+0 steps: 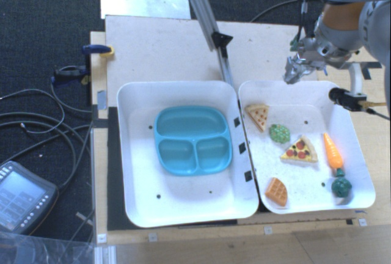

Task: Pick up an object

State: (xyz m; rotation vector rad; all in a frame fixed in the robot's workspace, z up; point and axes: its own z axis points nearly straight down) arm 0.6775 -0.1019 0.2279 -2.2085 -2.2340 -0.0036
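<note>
The right bin (351, 128) holds several toy foods: a small pizza wedge (258, 115), a green round piece (280, 132), a larger pizza slice (300, 151), an orange carrot (333, 151), a dark green broccoli piece (341, 186) and a waffle piece (276, 191). My gripper (293, 73) hangs above the far edge of the right bin, well apart from every toy. Nothing shows between its fingers.
The left bin (137, 159) holds a blue divided plate (193, 139). A slanted metal pole (201, 6) crosses the back and ends at the seam between the bins. Clamps (98, 50) and cables (36, 128) lie left of the bench, with a pendant (21, 195) at lower left.
</note>
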